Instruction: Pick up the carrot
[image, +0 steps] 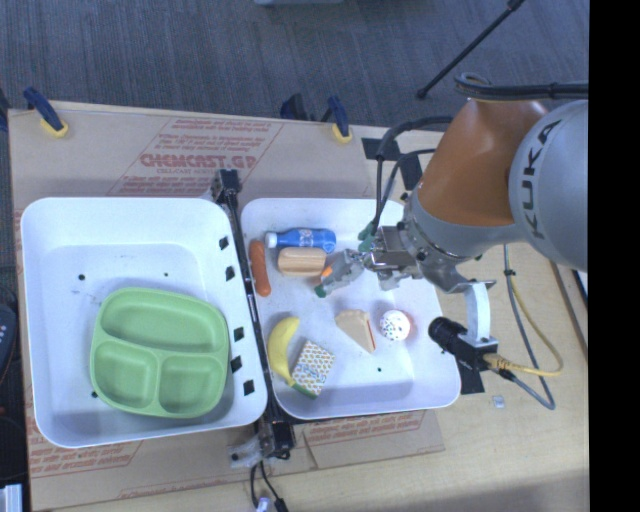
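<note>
While arm (500, 170) is extended over right bin (430, 390), gripper (335, 277) is poised near bread roll (301, 261); finger state cannot be told. Carrot (260, 268) is laid along bin's left wall, beside roll, untouched. Banana (281, 350) is seen below.

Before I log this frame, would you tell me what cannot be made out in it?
- Gripper, camera view: its tip is small and blurred, so its state and whether it touches anything are unclear.
- Small green and orange item at the tip: too small to identify.
- Right bin: the arm covers its far right corner.
- Patterned packet: print too small to read.
- Carrot: lies by the left wall; contact unclear.
</note>
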